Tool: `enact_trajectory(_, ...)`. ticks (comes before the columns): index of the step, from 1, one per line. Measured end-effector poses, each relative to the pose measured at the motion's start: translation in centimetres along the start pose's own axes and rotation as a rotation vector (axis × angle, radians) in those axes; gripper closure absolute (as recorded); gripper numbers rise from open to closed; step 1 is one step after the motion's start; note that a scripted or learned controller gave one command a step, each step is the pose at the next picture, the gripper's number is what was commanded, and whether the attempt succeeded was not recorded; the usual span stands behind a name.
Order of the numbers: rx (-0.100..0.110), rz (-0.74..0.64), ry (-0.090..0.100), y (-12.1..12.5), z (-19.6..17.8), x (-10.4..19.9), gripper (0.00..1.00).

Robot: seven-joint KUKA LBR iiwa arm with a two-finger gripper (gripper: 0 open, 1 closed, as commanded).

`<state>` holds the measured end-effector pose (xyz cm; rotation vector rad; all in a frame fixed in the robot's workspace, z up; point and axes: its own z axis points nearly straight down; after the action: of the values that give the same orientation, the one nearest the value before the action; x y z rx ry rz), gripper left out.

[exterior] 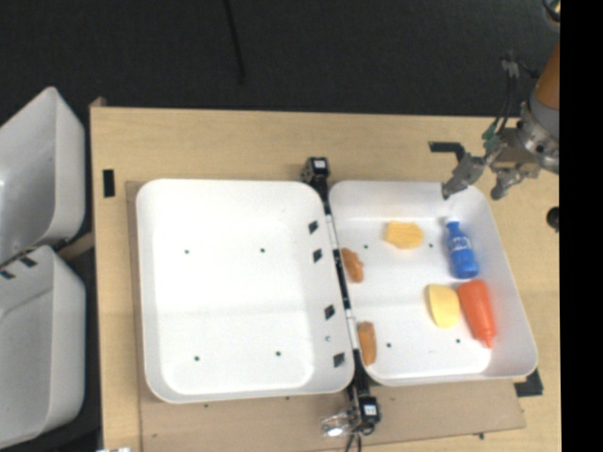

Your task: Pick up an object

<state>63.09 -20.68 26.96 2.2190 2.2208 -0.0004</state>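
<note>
My gripper hangs open above the far right corner of the right bin, with nothing between its fingers. In that bin lie a blue bottle, a red-orange bottle, a yellow piece touching it, an orange-yellow piece, and two small brown pieces, one by the divider and one nearer the front. The blue bottle lies just below and in front of the gripper.
The left bin sits beside the right one on the wooden bench. White equipment stands off the bench at the left. A black clip holds the bins at the back.
</note>
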Motion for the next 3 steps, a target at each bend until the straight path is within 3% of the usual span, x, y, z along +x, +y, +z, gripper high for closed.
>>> enact_trajectory(1,-0.010,-0.003,-0.003,5.4,-6.0,0.9,0.00)
enact_trajectory(2,0.013,-0.003,0.004,4.6,17.9,5.4,0.00)
enact_trajectory(3,0.002,-0.003,-0.001,3.9,15.3,5.4,0.00)
